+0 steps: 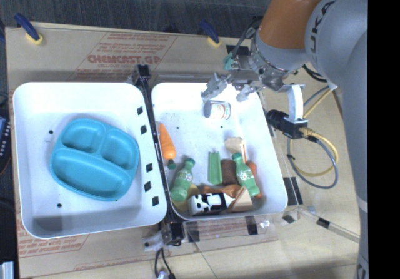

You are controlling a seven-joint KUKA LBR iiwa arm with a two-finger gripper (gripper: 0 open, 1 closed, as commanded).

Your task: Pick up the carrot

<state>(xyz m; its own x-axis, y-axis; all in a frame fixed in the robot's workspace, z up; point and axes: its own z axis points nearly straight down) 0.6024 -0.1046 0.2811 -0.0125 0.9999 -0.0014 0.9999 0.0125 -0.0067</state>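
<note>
Two white bins sit side by side on a cardboard-covered bench [112, 52]. The left bin [31, 146] carries a blue divided tray [94, 157], lying a little toward the bin's left side and tilted diagonally.

The right bin [187, 99] holds the clutter. The carrot [166, 141] lies along the bin's left wall, about halfway down that edge, orange, long axis running roughly parallel to the wall, narrow end toward the far edge. Nothing rests on top of it; it is apart from the pile.

A pile crowds the near edge of the right bin: a green bottle [182, 179] tilted near the near-left corner, a second green bottle [245, 174] toward the right wall, an upright-looking green stick [214, 167] between them, a black-and-white item [209, 204] against the near wall, brown pieces [240, 198] at the near-right corner, a pale beige lump [234, 144] just above the second bottle.

The grey arm [337, 27] with its orange band [294, 2] reaches in over the far-right corner of the right bin. The gripper [226, 88] hangs above the bin's far edge, fingers spread apart, nothing between them. A small white round thing [218, 110] sits on the bin floor just below the fingers. The gripper is well apart from the carrot, across the bin's far half. Yellow cable [319, 159] loops on the bench beyond the right wall.
</note>
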